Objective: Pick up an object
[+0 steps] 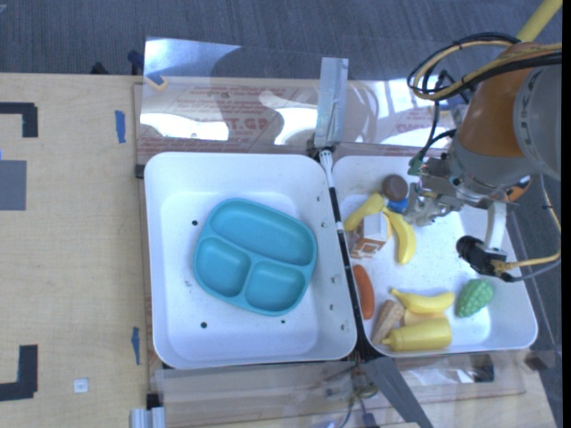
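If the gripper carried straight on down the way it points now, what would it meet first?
The gripper points down into the right bin, at its upper part. Probably the bin floor, or the yellow banana just beside its tip; depth from this slanted view is unclear.

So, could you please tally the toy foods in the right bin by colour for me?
Yellow: 4 (curved banana piece, banana, banana, long corn-like piece)
Orange: 1 (carrot-like stick)
Green: 1 (knobbly piece)
Brown or tan: 3 (round ball, small carton, cone-shaped piece)
Total: 9
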`<action>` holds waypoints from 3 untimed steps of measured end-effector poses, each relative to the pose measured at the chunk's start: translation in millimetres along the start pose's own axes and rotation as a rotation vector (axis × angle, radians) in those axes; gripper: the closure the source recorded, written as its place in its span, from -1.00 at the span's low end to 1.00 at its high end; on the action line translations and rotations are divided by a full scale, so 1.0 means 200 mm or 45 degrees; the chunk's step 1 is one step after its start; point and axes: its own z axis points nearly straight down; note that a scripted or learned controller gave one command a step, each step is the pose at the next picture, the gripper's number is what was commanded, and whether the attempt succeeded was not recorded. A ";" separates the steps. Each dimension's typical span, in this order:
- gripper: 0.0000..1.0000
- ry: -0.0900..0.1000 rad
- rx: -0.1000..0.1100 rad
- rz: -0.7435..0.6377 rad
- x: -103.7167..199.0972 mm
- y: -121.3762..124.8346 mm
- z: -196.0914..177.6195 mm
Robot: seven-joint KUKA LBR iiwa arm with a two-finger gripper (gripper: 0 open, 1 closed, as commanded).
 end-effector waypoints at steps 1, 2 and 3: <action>-1.00 -0.002 0.005 0.002 0.00 0.00 0.01; -1.00 -0.001 0.001 -0.035 -0.03 0.07 0.11; -1.00 0.001 -0.007 -0.113 -0.08 0.11 0.48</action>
